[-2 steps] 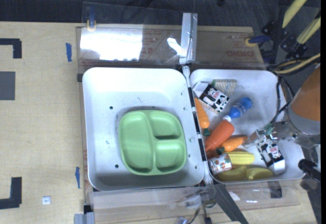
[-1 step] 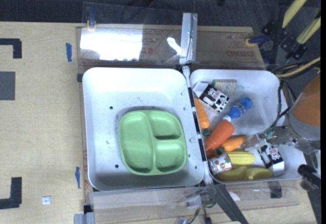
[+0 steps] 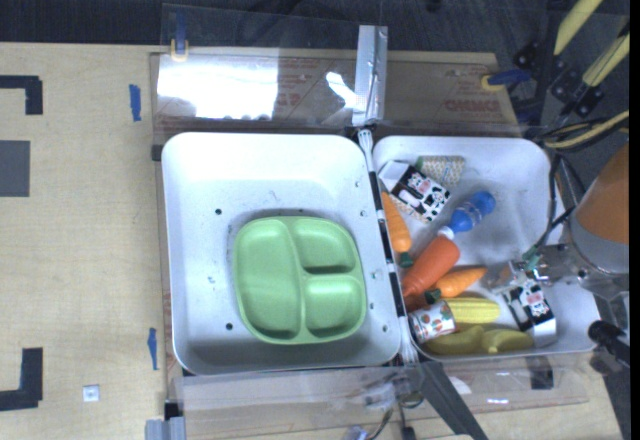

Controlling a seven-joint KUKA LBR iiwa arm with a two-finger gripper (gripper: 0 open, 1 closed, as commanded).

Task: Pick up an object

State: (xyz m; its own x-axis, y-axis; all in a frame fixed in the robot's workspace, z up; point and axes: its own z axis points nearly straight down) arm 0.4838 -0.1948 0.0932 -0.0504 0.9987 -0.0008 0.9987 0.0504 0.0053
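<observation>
The right bin (image 3: 520, 153) holds several toy foods. An orange carrot (image 3: 432, 263) lies in the middle, with a second orange piece (image 3: 462, 280) beside it and a thin carrot (image 3: 397, 226) along the left wall. A cow-patterned carton (image 3: 420, 193) and a blue bottle (image 3: 470, 211) lie toward the back. Yellow corn (image 3: 470, 311), a small can (image 3: 432, 323) and a yellow banana (image 3: 480, 340) sit at the front. My gripper (image 3: 528, 274) hangs low over the bin's right side, just above a second cow-patterned carton (image 3: 531, 306). Whether it touches that carton is unclear.
The left bin (image 3: 190, 228) holds a green divided plate (image 3: 298, 276). A clear plastic wall (image 3: 250, 88) and a metal post (image 3: 371, 68) stand behind the bins. The arm's orange band (image 3: 612, 208) is at the right edge. Cables and yellow bars lie at the upper right.
</observation>
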